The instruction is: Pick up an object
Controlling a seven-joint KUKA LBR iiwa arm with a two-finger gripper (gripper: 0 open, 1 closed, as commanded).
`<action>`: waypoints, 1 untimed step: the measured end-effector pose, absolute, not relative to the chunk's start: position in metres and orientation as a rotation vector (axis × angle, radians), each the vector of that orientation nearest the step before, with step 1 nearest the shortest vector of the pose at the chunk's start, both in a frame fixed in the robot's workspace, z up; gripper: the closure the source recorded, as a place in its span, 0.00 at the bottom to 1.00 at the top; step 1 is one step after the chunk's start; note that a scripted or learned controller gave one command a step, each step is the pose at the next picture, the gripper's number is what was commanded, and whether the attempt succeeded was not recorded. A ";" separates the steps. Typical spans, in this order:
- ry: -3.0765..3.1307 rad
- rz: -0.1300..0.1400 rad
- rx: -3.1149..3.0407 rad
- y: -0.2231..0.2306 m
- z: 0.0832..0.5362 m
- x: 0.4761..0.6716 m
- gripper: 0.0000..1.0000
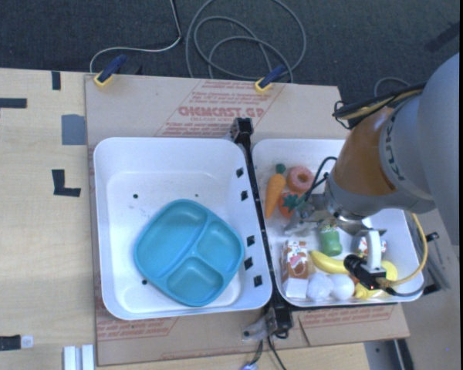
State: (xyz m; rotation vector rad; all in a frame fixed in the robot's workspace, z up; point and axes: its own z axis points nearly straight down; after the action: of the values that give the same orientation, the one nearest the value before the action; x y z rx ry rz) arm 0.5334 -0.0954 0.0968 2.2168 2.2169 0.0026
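The right bin (413, 230) holds a heap of toy food. An orange carrot (273, 195) lies by its left wall, with a pink donut (299, 178) beside it. Nearer the front lie a green piece (330, 242), a yellow banana (330, 264), a small printed packet (296, 259) and a white lump (321, 287). My gripper (305, 219) hangs low in the bin's middle, just right of the carrot and above the packet. The grey arm with its orange band (363, 160) covers the bin's back right part.
A blue divided plate (189, 251) lies in the left bin (116, 168). A black divider (251, 199) runs between the bins. Cables (247, 33) loop on the dark floor behind the cardboard base. A white and red item (370, 245) sits by the arm.
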 end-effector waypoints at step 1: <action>2.218 0.001 2.218 -0.095 0.096 0.533 0.00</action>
State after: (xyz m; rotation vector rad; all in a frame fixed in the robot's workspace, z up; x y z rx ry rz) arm 0.5330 -0.0953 0.0961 2.2180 2.2181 0.0011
